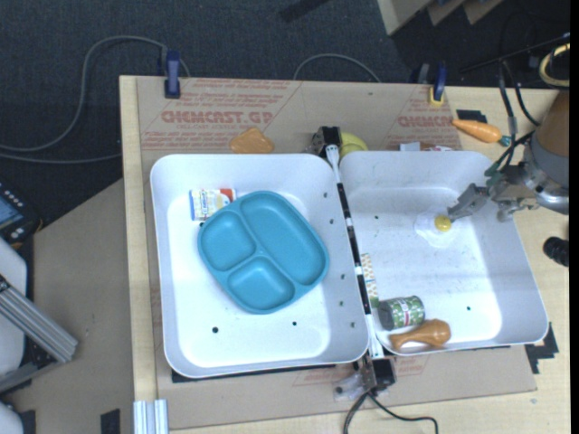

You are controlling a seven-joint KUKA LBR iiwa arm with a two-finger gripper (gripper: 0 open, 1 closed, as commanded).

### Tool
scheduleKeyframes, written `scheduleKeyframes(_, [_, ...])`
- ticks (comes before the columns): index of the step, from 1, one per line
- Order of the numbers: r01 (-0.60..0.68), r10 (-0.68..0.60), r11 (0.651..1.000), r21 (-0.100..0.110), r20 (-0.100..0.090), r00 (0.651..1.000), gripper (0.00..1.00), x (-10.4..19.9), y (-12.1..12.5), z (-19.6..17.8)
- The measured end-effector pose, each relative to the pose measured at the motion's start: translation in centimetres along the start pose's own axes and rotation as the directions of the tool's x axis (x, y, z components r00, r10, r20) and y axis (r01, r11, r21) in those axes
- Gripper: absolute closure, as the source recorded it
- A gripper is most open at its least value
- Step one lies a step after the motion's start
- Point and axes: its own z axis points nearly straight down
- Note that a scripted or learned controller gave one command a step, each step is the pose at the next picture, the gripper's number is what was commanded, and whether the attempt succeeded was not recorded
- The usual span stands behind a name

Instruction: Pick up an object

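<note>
Jaws (463,204) sit low in the right bin (507,269), upper half, pointing left toward a small yellow piece (442,223) lying on a white disc (432,228). Fingertips look dark and blurred; cannot tell whether the jaws are apart or together. Nothing visible between them, so no grasp is recorded. The yellow piece is just beside the tips, lower left of them; contact cannot be judged.

Arm (552,161) comes in from the right edge over the bin wall, cables trailing up behind it.

Other candidates in the right bin: 1 green can (401,312) on its side near the lower left corner, and 1 tan piece (422,335) just below it, the 2 touching or nearly so. Both well apart from the jaws.

Left bin (181,324): 1 blue tray (261,250) with 3 compartments, and 1 small carton (206,202) partly tucked under its upper left edge.

On the bench (136,242) outside the bins: orange item (251,140) above the left bin, carrot (477,131) near the upper right.

Progress, judged: approach is done, pick is not. Every object rests on a bin floor. Left to do: close on the yellow piece, if that is the target, then lift clear. The piece is small and low, so a miss is plausible.
</note>
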Motion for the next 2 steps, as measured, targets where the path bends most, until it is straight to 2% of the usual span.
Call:
scheduleKeyframes(1, [0.005,-0.005,1.0,-0.003,0.0,1.0,0.0,3.4,5.3,5.4])
scheduleKeyframes(2, [0.001,-0.001,1.0,0.003,-0.002,1.0,0.0,1.1,3.5,3.7])
